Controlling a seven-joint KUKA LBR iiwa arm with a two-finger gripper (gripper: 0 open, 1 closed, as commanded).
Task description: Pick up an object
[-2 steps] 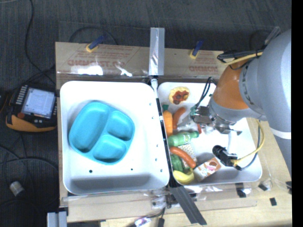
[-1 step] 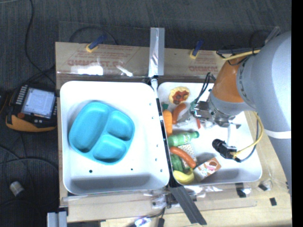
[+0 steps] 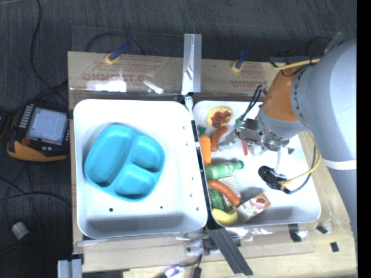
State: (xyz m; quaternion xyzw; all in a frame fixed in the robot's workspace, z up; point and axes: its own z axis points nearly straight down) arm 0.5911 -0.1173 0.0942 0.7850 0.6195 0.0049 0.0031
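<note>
Claw (image 3: 255, 136): low over right bin (image 3: 307, 210), upper middle; opening of grip impossible to tell, nothing seen held.
Nearest target: green bottle (image 3: 223, 169), lying just below-left of claw.
Advice: likely best squared across bottle's narrow width, dropped straight, closed clear of neighbours.
Crowding: carrot (image 3: 205, 149) and sausage (image 3: 218, 136) against dividing wall; pizza slice (image 3: 219, 116) above; banana (image 3: 225, 216) and carton (image 3: 253, 206) at bottom.
Hazard: black-and-yellow cable (image 3: 278, 179) dangling beside wrist.
Left bin (image 3: 95, 213): blue divided tray (image 3: 124, 161).
</note>
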